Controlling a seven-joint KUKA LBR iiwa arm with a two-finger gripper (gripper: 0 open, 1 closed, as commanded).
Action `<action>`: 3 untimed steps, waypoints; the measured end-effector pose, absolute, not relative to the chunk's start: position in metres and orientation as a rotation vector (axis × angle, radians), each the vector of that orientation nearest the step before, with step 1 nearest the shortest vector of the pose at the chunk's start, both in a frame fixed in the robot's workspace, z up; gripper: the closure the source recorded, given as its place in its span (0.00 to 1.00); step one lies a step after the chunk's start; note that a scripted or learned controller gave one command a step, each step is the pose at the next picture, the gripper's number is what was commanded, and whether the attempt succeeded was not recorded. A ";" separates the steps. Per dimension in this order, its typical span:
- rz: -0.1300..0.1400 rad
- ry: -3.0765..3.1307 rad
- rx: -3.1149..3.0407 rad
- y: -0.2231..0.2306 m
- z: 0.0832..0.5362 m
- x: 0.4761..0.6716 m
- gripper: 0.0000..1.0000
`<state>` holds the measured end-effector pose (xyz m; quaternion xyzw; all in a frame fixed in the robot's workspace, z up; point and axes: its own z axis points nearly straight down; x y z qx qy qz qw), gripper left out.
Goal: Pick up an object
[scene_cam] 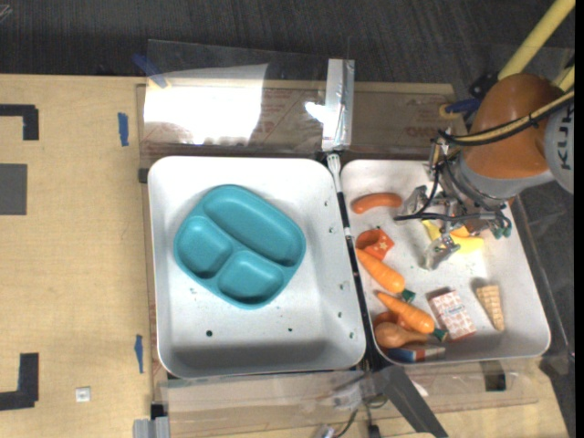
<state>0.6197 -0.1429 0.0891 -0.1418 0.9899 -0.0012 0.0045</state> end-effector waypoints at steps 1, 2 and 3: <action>-0.001 3.097 -0.455 -0.112 0.089 0.619 0.00; -0.004 3.061 -0.653 -0.124 0.090 0.594 0.00; -0.005 3.054 -0.684 -0.131 0.090 0.504 0.00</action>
